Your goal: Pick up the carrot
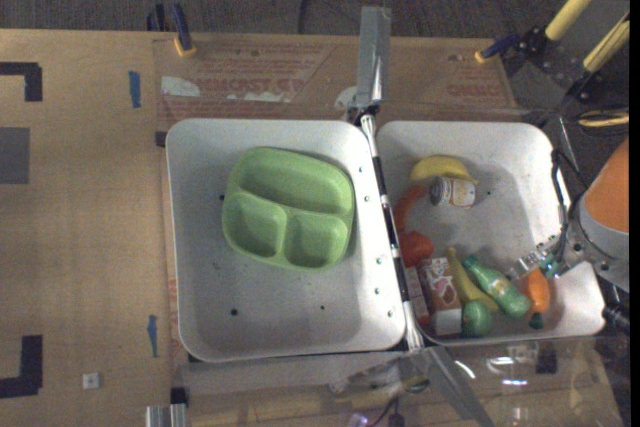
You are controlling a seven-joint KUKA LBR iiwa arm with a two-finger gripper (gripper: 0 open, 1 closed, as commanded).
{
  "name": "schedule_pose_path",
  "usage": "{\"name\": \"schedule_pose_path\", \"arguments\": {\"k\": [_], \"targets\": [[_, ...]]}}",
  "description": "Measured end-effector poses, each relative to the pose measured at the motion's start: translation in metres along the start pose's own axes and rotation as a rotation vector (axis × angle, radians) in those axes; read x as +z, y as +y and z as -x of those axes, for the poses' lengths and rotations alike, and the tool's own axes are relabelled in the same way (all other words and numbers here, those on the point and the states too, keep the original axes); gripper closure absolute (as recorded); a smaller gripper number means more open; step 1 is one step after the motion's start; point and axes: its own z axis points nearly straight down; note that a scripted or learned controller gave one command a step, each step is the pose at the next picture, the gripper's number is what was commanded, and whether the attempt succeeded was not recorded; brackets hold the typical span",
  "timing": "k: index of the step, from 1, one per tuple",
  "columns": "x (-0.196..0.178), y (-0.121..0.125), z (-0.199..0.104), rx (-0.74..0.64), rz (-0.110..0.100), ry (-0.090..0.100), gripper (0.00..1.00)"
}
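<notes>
Currently the carrot (539, 290) lies in the right bin (520, 140), near its right wall, just right of the green bottle (497, 285). Claw (545, 260) sits just above the carrot's top end; whether it is apart or together, cannot tell. Arm leans in over the right wall, wrist low. Best approach, by my judgement: straddle the carrot's middle, clear of the bottle, then close.

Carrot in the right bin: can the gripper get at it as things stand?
Probably yes. The gripper sits right above the carrot near the bin's right wall, nothing over it; the green bottle alongside may crowd a finger.
</notes>
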Motion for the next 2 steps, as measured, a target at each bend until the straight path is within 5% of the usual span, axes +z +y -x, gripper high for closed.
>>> {"name": "schedule_pose_path", "arguments": {"k": [1,2], "targets": [[-0.010,0.001,0.001,0.003,0.004,-0.003,1.00],[-0.093,0.010,-0.029,-0.176,-0.008,0.008,1.00]]}}
